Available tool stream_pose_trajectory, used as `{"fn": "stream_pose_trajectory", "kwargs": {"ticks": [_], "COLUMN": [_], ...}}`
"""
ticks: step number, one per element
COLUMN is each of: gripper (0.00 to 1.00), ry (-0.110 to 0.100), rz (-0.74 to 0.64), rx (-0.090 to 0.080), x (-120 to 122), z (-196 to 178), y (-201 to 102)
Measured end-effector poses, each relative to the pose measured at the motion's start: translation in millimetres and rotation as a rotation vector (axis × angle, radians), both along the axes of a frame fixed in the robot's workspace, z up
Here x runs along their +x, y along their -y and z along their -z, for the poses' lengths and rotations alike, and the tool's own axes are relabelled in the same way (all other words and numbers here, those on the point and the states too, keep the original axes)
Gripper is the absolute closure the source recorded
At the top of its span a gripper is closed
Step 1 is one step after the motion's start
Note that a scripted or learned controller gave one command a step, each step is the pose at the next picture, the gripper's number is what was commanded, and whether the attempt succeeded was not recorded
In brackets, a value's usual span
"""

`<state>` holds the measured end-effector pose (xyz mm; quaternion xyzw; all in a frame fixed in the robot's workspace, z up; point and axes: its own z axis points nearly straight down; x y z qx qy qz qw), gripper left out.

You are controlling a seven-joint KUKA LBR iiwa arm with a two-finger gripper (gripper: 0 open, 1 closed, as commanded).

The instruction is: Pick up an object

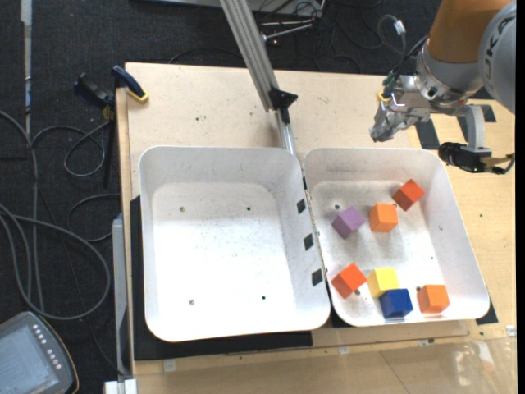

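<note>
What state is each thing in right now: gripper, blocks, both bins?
Gripper: raised above the right bin's far rim, nothing visibly held.
Right bin: holds seven blocks.
Purple block: lying loose.
Orange blocks: four, loose.
Yellow block: touching the blue block.
Left bin: no blocks inside.

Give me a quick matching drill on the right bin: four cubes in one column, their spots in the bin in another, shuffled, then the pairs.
Things:
1. purple cube
2. blue cube
3. yellow cube
4. gripper

Places:
A. just in front of the yellow cube, touching it, near the bin's front wall
B. above the bench, behind the right bin's back rim
C. left of an orange cube, mid-bin
D. between the blue cube and an orange cube

Pairs: 1-C, 2-A, 3-D, 4-B
</note>
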<state>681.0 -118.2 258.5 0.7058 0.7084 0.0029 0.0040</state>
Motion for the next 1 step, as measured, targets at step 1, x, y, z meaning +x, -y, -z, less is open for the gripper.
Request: {"fn": "stream_pose_trajectory", "kwargs": {"ticks": [1], "gripper": [1.0], "ry": [-0.011], "rz": [-0.003], "rx": [0.003], "x": [-3.0], "z": [14.4], "y": [-50.5]}}
